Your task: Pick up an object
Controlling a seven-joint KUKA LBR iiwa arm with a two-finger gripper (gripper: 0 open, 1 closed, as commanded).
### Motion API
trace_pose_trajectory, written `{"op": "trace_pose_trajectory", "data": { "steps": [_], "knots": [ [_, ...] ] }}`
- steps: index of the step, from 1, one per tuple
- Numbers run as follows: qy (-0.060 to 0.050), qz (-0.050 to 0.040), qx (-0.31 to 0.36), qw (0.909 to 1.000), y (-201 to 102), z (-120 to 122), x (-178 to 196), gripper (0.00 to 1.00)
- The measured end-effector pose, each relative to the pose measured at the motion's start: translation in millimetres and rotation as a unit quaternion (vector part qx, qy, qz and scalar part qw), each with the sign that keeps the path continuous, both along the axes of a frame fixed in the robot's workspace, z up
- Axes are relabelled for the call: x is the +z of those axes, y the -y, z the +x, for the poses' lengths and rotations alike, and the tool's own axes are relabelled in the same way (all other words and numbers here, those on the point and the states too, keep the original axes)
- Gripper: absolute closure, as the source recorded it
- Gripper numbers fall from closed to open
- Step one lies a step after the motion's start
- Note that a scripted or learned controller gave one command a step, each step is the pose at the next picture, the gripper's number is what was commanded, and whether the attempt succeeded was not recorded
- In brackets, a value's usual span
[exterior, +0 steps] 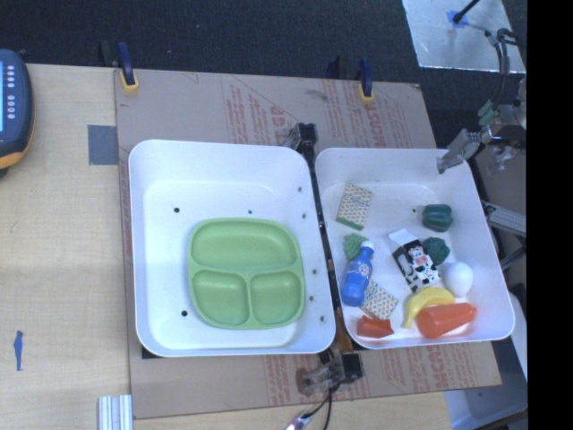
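2 white bins sit side by side at mid-frame. The left bin (pixel 152 240) holds a green divided plate (pixel 244 272). The right bin (pixel 488 240) holds a blue bottle (pixel 357 276), a banana (pixel 424 300), a white egg (pixel 458 279) and an orange carrot (pixel 445 320). The gripper (pixel 466 149) hovers at the bin's upper right corner; its state cannot be told.
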State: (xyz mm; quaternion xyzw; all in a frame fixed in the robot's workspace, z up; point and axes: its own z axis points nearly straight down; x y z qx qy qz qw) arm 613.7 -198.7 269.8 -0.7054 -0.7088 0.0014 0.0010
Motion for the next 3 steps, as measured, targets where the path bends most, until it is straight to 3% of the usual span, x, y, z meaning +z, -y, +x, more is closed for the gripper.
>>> {"op": "trace_pose_trajectory", "data": {
  "steps": [1, 2, 3],
  "knots": [
    [0.0, -0.0008, 0.002, 1.0, -3, 44, -37, 0.0],
    [-0.002, 0.0003, 0.002, 1.0, -42, 42, -70, 0.0],
    [-0.002, 0.0015, 0.004, 1.0, -133, 18, -79, 0.0]
  ]
}}
